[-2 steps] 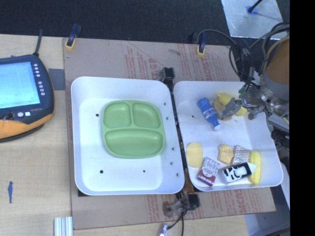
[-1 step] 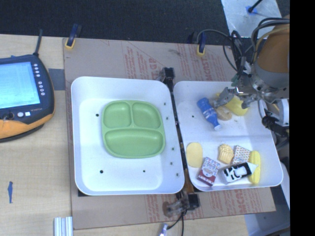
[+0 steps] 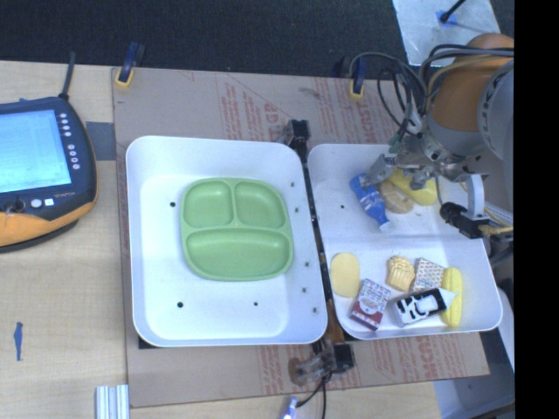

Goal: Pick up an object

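Note:
The right bin (image 3: pixel 332 168) holds several small items. At its back lie a blue packet (image 3: pixel 370 201), a tan round piece (image 3: pixel 400 202) and a yellow piece (image 3: pixel 424 191). My gripper (image 3: pixel 403 169) hangs low over these three, just right of the blue packet's top end. The wrist hides what sits directly under it. Toward the front lie a pale yellow oval (image 3: pixel 345 275), a yellow waffle-like piece (image 3: pixel 401 273), a checked cracker pack (image 3: pixel 429 273), a red and white pack (image 3: pixel 370 304), a black and white pack (image 3: pixel 422 305) and a yellow corn cob (image 3: pixel 452 295).
The left bin (image 3: pixel 144 234) carries a green divided plate (image 3: pixel 236 229). A tablet controller (image 3: pixel 39 168) lies on the bench at far left. Cables loop above the wrist at the back right. Clamps sit between the bins at back and front.

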Tool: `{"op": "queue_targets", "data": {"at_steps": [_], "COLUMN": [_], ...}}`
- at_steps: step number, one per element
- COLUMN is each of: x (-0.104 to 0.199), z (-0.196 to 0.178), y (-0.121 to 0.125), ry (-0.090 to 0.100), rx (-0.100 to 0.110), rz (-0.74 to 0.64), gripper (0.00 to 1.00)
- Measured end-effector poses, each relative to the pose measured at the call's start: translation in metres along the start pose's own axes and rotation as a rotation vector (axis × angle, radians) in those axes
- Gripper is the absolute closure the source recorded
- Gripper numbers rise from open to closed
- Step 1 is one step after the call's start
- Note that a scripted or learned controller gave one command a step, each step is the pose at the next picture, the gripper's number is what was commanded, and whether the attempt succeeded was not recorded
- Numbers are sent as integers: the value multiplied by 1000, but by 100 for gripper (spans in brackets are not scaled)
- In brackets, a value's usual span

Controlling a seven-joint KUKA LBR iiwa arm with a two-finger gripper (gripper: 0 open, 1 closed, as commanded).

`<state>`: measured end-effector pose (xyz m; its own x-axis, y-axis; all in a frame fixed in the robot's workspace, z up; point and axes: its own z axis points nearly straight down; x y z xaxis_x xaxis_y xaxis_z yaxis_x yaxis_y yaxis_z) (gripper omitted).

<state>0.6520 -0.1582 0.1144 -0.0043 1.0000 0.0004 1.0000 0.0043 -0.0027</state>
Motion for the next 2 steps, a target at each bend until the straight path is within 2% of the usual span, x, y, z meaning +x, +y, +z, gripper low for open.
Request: {"op": "queue_targets", "data": {"at_steps": [1,2], "x": [-1,0], "z": [-12,-11], "y": [0,-1], "ry": [-1,4], "rx": [0,8], "rz": [-1,-2], "gripper": [100,0]}}
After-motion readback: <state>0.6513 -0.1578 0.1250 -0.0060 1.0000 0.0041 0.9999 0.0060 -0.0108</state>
